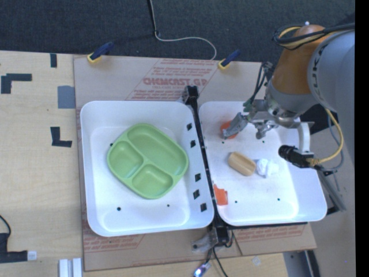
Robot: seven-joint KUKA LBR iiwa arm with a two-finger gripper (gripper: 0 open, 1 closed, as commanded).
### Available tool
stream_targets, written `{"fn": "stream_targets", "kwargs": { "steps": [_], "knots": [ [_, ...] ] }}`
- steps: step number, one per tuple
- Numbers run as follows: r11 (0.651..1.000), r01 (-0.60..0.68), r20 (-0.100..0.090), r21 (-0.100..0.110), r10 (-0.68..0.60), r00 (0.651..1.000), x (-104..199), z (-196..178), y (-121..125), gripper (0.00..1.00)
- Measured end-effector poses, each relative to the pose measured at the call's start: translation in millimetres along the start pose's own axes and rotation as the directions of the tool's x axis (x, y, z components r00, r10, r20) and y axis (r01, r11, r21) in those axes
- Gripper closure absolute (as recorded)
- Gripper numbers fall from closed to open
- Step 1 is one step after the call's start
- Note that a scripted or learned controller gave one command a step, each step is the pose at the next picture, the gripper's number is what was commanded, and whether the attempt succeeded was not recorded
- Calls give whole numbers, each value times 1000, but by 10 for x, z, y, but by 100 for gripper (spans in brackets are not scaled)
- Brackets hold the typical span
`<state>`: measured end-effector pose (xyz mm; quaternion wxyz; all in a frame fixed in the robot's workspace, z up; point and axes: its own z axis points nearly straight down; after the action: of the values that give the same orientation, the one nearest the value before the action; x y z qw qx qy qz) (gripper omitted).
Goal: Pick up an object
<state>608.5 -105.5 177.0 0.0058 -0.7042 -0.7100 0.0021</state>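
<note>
The arm (314, 56) reaches in from 3 o'clock over the right bin (300, 209). In the left bin (95, 212) lies a green divided plate (148, 160). A tan bread roll (241, 163) sits mid-bin, crumpled white paper (264, 167) at its 3 o'clock. The gripper (249, 126) hangs at the roll's 12 o'clock, fingers apart, one touching an orange-grey object (232, 127).
</note>
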Motion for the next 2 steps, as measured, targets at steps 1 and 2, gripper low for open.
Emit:
{"fn": "stream_targets", "kwargs": {
  "steps": [1,2],
  "knots": [
    [1000,-12,3,0,12,1000,-176,124,-954,0],
    [1000,-4,5,-9,4,1000,41,969,-351,0]
  ]
}}
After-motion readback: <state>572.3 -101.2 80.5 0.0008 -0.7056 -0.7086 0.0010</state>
